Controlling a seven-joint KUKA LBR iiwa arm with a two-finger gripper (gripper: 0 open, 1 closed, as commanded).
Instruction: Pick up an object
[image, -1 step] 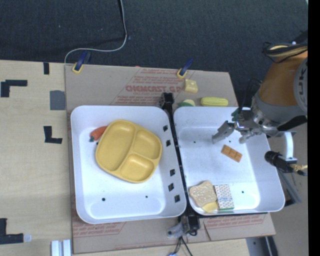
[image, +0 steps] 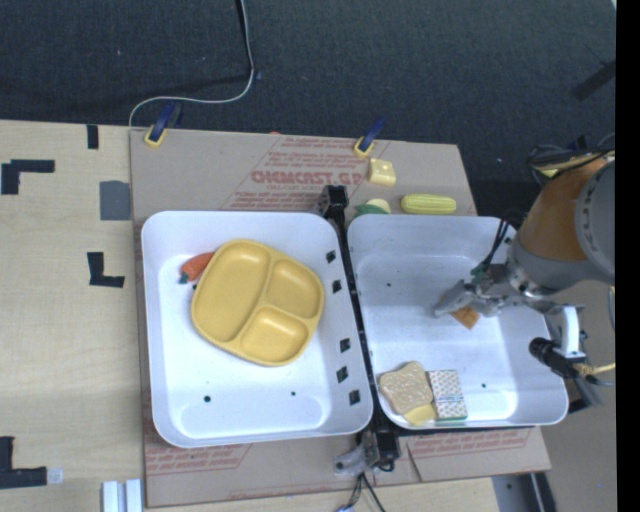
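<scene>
Yellow divided plate (image: 258, 301) sits in the left bin (image: 160, 330), far left of the gripper (image: 462, 304). In the right bin (image: 400, 245), the gripper seems clenched on a small orange piece (image: 465, 318) at its tips. Lifting looks not yet done.

1. Two bins sit side by side on a bench: left bin (image: 165, 400), right bin (image: 520, 400).
2. A divided tray (image: 258, 300) lies in the left bin, with a carrot-shaped toy (image: 196, 265) touching its far-left edge.
3. Toy bread (image: 405, 390) and a small box (image: 448, 393) lie side by side near the right bin's front edge.
4. The gripper (image: 462, 305) is down in the right bin, near its middle.
</scene>
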